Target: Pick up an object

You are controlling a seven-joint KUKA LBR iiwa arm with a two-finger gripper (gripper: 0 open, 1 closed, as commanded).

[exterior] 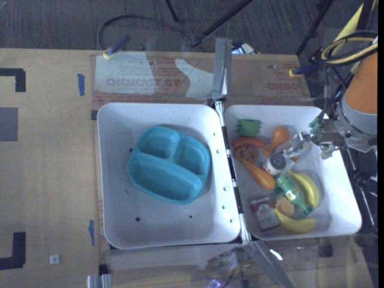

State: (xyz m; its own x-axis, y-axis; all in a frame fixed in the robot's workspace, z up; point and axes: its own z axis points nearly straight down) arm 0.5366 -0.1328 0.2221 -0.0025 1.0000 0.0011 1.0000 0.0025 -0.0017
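The pincer (287, 155) hangs over the right bin (345, 188), whether open or closed I cannot tell. Mirrored lettering on the cardboard (139, 80) behind the bins is unreadable.

A smooth, glossy blue plastic divided plate (170, 171) lies in a matt white plastic bin (114, 179), beside shiny plastic bananas (309, 189) on a dull wooden bench (48, 161).

One fixed camera looks down at a slant from above the bench (48, 161), taking in both white bins whole: the left bin (114, 221) and right bin (345, 209). Dark floor (72, 11) lies beyond the bench's far edge.
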